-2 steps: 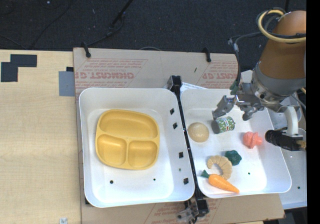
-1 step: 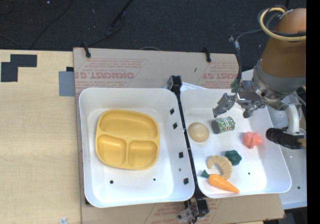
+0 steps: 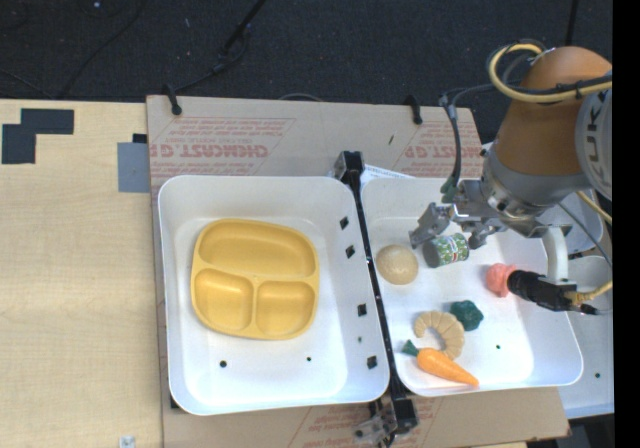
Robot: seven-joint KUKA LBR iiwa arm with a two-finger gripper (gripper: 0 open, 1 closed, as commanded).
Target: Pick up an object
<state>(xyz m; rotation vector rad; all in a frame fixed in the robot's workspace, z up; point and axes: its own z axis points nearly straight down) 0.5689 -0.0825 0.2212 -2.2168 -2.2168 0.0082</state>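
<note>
We find the hand [image 3: 447,233] low in the right bin [image 3: 560,361], a small green-labelled can [image 3: 449,249] lying on its side between its fingers, apparently gripped; contact is hard to confirm at this slant. A beige ball [image 3: 397,264] lies just left.

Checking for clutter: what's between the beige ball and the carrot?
In the camera view, the croissant lies between the ball and the carrot.

High fixed view; slants down on both bins [image 3: 170,266].
</note>
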